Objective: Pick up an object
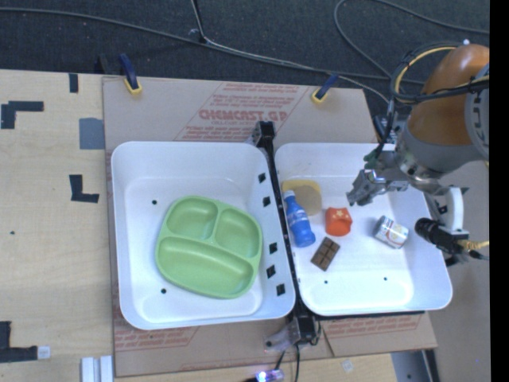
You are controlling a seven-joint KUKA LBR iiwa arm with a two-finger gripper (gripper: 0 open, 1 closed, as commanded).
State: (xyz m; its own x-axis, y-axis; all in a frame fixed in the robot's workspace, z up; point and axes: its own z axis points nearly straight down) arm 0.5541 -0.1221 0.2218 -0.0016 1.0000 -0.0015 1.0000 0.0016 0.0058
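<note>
- Tool (364,191) hangs over the right bin (429,293), near its back, above and just right of the red block (339,221). Nothing sits between its fingers; whether they stand wide or narrow I cannot tell, since they read as a dark cluster from this angle.
- Candidates all lie in the right bin: the red block near the middle, a blue bottle (299,221) along the left wall, a tan disc (306,194) behind the bottle, a brown bar (325,254) toward the front, and a silver can (391,231) on its side to the right.
- Left bin (127,237) carries a green tray (210,246), well apart from the tool.
- Nearest targets look like the block and the can, so the step in hand is probably lining up over one of them.
- Risks, as I judge them: the can could roll off the fingertips if they close across its curve.
- The block stands near both bar and bottle, so an off-centre descent could nudge a neighbour instead of straddling the block.
- The bar and disc look flat, so fingers may scrape the bin floor and close on nothing.
</note>
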